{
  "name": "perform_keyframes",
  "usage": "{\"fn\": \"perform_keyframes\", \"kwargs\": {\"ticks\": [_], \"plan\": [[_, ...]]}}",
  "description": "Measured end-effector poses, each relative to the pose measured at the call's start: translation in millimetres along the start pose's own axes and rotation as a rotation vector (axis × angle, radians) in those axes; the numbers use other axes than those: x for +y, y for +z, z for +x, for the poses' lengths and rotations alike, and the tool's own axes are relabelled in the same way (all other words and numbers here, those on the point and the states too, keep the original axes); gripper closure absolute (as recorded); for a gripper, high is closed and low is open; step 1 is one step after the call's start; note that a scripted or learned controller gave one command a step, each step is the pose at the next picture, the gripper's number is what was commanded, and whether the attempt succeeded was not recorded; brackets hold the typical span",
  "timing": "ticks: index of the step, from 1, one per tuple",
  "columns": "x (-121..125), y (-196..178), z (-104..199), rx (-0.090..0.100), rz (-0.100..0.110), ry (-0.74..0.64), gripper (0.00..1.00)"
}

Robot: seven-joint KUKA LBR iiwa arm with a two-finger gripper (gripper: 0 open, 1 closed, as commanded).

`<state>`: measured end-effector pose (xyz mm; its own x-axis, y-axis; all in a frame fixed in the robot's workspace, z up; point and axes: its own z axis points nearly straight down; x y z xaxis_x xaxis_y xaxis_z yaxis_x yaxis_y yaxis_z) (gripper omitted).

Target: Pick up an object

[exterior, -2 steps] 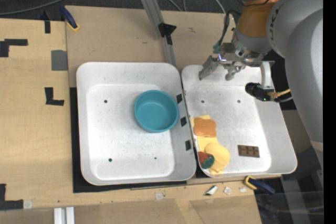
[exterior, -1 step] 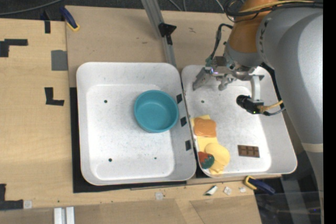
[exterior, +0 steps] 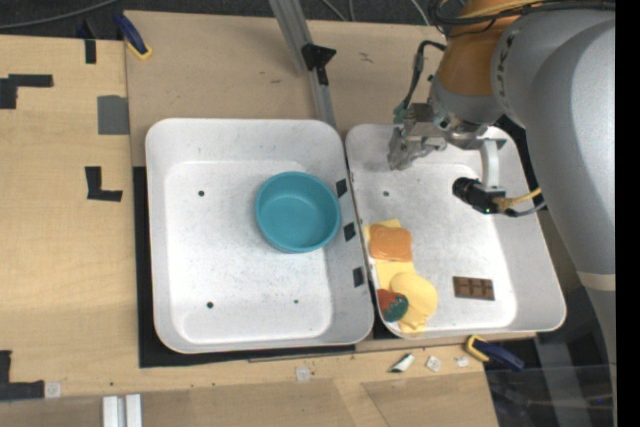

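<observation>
1. Down in the right bin (exterior: 520, 245), the pickable things lie along its near-left side: one orange block (exterior: 391, 243), one yellow piece (exterior: 417, 295) with a small red and green item (exterior: 392, 304) touching it, and one brown chocolate bar (exterior: 473, 288) near the front right.
2. All of these sit well apart from the gripper (exterior: 405, 153), which hangs over the bin's far-left corner.
3. Nothing shows between the fingers; whether they are spread or closed I cannot tell at this angle.
4. One blue bowl (exterior: 297, 211) rests in the left bin (exterior: 200, 245), towards its right side.
5. Two bins stand side by side, edges touching.
6. One grey arm (exterior: 560, 95) with an orange band (exterior: 478, 35) reaches in from the right.
7. Two blue-and-yellow clamps (exterior: 135, 35) grip the bench, one far left, one front right.
</observation>
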<state>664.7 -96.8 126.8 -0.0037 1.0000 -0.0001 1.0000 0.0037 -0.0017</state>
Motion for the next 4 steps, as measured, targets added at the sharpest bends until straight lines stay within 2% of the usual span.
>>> {"fn": "perform_keyframes", "kwargs": {"ticks": [3,4], "plan": [[-1.0,-141.5,-10.3,-0.001,-0.006,0.002,1.0],[-12.0,-143.4,45.9,0.002,0.0,-0.003,1.0]]}}
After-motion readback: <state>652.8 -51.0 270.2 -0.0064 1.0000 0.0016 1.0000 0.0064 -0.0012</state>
